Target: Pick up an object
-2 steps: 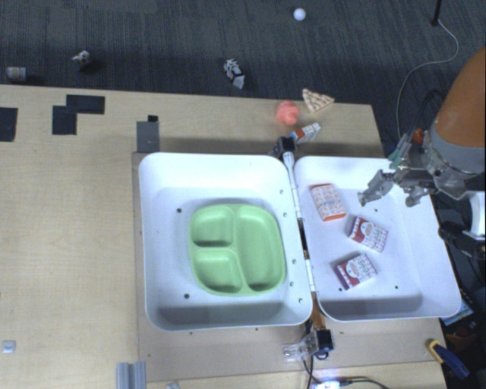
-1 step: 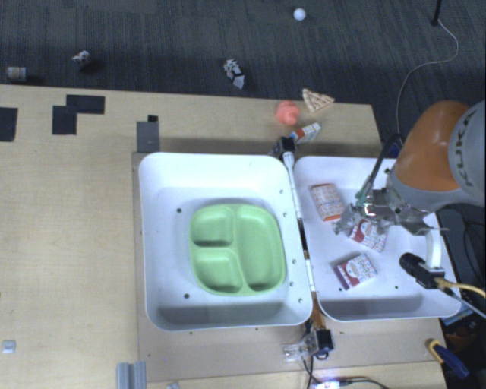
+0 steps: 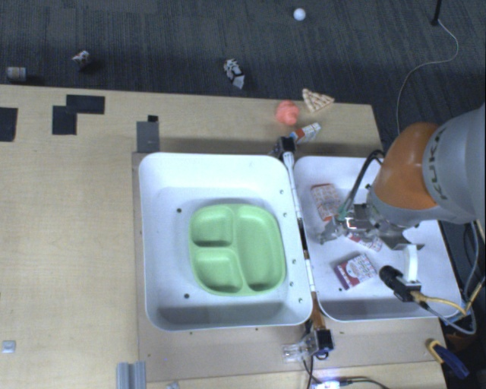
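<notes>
Nearest, at the front edge of the worktop (image 3: pixel 68 266), a small clear plastic piece (image 3: pixel 298 351) lies just in front of the seam between the two white bins. Behind it, the left bin (image 3: pixel 152 228) holds a green divided plate (image 3: pixel 237 247), lying flat near its middle. The right bin (image 3: pixel 433 258) holds three packets. A dark red packet (image 3: pixel 355 270) lies flat towards the front of that bin, just in front of the tool (image 3: pixel 338 226) and slightly to its right in the view, apart from it. The tool hangs low over the bin's middle, near the wall shared with the left bin, on the grey arm (image 3: pixel 463 167) whose orange band (image 3: pixel 406 178) sits above the wrist. Whether the tool is apart or together I cannot tell. A striped packet (image 3: pixel 368 243) lies partly under the wrist, just beside the tool. Farther back, a pale packet with red print (image 3: pixel 325 199) lies flat just behind the tool. Beyond the bins, a small tube (image 3: pixel 307 133), a pink ball (image 3: pixel 287 112) and a tan wedge (image 3: pixel 317 100) lie near the far edge of the worktop, and farther still a white ball (image 3: pixel 299 14) lies on the dark carpet (image 3: pixel 190 30)
</notes>
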Tool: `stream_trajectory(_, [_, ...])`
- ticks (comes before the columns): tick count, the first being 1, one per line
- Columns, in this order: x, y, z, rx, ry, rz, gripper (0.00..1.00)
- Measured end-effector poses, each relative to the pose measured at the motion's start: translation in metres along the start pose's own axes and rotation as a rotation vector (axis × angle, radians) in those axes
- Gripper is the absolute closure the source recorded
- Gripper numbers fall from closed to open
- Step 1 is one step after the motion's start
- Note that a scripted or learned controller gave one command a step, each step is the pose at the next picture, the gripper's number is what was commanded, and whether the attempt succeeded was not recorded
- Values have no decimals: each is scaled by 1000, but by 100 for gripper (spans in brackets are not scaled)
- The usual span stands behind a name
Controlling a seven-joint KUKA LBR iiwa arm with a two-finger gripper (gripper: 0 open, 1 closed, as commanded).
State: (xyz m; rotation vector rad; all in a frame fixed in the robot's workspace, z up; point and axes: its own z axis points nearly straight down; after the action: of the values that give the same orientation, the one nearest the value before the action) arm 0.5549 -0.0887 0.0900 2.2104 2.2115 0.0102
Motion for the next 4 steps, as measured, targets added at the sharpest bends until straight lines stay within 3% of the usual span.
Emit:
stream_trajectory(1, [-1, 3, -13, -12, -4, -1, 100])
stream_trajectory(2, [-1, 3, -13, -11, -4, -1, 0])
stream_trajectory(3, [-5, -47, 2, 6, 4, -1, 0])
stream_trajectory(4, [-5, -45, -9, -1, 4, -3, 100])
